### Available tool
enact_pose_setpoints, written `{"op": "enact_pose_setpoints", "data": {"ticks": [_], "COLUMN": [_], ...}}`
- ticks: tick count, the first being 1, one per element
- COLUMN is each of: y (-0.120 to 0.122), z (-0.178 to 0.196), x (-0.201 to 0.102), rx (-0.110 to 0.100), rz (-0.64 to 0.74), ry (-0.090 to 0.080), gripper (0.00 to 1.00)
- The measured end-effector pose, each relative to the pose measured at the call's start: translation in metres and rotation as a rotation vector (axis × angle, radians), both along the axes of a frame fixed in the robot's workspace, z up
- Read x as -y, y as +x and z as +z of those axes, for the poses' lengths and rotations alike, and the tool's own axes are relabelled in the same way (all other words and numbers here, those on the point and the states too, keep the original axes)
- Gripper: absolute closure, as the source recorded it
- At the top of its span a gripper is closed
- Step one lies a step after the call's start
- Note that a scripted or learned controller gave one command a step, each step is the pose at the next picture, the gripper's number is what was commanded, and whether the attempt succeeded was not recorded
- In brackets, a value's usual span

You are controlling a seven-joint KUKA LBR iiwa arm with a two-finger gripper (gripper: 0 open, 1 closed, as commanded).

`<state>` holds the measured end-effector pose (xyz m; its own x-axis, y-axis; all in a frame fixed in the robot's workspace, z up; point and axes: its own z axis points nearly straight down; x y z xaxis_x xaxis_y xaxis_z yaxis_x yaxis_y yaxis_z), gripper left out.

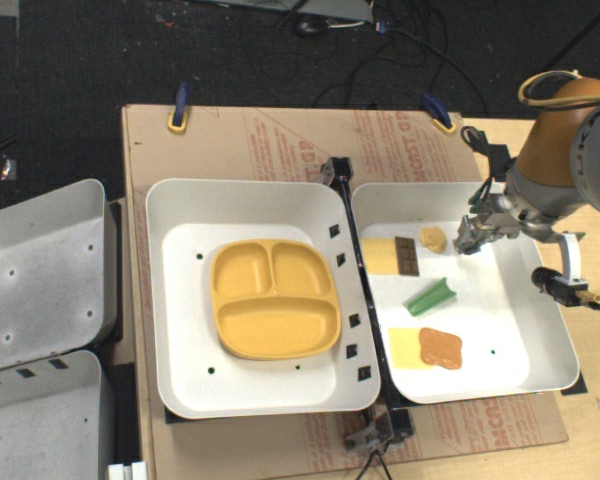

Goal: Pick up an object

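Currently gripper (pixel 470 240) hovers low in right bin (pixel 540 368), just beside small tan piece (pixel 434 238); finger spread unclear, cannot tell; nothing visibly held; centre over piece, descend straight, then close.

The scene is viewed by a single camera fixed above the desk (pixel 240 128), angled downward at a slant. Both white bins (pixel 170 268) are taken in from a moderate distance, and the arm (pixel 560 148) is seen entering from the right edge.
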<state>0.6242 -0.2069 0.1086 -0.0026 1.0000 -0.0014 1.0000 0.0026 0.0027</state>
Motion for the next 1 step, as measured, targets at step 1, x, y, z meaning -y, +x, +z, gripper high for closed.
{"op": "enact_pose_setpoints", "data": {"ticks": [1], "y": [-0.0070], "z": [0.0588], "x": [0.0040], "rx": [0.004], "rz": [-0.004], "ry": [-0.001], "gripper": [1.00]}}
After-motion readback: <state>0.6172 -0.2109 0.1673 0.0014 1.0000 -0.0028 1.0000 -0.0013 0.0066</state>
